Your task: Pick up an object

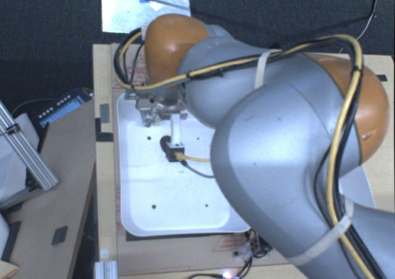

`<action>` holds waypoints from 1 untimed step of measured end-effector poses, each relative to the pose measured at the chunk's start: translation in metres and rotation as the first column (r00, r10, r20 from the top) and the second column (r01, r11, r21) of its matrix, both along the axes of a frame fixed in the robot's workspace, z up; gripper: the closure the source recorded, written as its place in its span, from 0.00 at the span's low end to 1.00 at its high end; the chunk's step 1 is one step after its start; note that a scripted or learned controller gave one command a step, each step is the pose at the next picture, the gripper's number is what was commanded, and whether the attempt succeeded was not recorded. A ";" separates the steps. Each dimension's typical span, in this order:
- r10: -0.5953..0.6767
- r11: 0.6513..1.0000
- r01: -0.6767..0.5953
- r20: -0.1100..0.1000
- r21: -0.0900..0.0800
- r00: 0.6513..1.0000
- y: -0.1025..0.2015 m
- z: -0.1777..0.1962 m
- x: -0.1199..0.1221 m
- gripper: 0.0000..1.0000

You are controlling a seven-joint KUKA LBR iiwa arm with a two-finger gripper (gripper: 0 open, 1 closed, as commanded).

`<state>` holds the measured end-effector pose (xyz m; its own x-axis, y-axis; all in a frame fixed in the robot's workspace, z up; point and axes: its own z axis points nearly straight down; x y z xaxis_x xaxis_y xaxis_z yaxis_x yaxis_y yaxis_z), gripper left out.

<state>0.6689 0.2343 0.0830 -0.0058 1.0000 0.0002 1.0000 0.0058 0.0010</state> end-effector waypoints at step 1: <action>0.001 1.000 -0.001 0.018 0.007 1.000 0.001 0.206 0.002 1.00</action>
<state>0.6712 0.2350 0.2894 -0.0072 1.0000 0.0069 0.9998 0.0070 0.0194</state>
